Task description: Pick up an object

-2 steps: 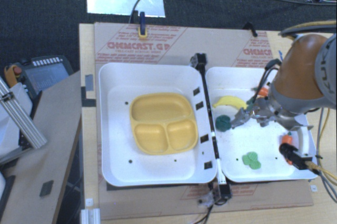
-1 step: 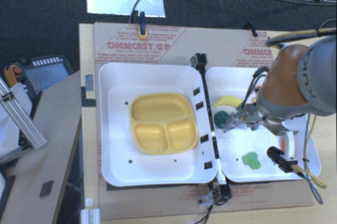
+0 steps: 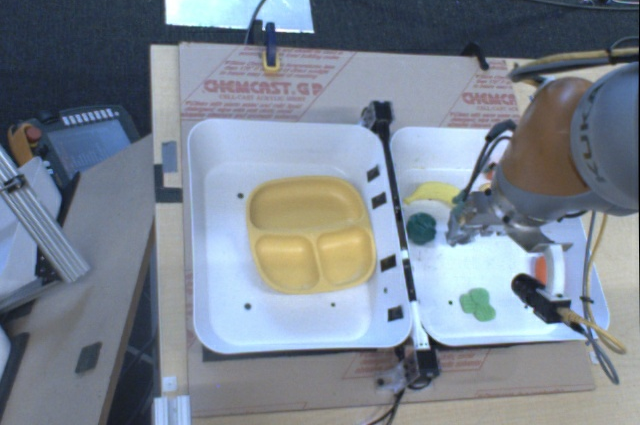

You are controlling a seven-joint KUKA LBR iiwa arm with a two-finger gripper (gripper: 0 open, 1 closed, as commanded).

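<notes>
jaws low in the right bin (image 3: 447,145), about the middle of its left half, hanging off the grey arm (image 3: 600,148) with its orange band. cannot tell if jaws are apart or together, the wrist hardware covers them. nothing seen between them.

just beside the jaws, on the side toward the left bin: dark green round piece (image 3: 421,229), small, lumpy, matte, lying on the bin floor near the bin's left wall. can't tell if the jaws touch it.

just behind that, toward the far edge of the right bin: yellow banana-shaped piece (image 3: 432,193), curved, lying flat, its right end hidden behind the wrist. near the green round piece, small gap between them.

toward the near edge of the right bin, well apart from the jaws: light green piece (image 3: 477,303), flat, two or three joined blobs, leaf-like.

small orange bit (image 3: 541,268) near the right bin's right wall, too small to tell what it is.

left bin (image 3: 212,213) holds a yellow divided tray (image 3: 305,233), three compartments, one wide at the far side and two at the near side, sitting about centre.

both bins rest on a brown cardboard sheet (image 3: 320,83) with red print, on the bench (image 3: 165,103).
</notes>
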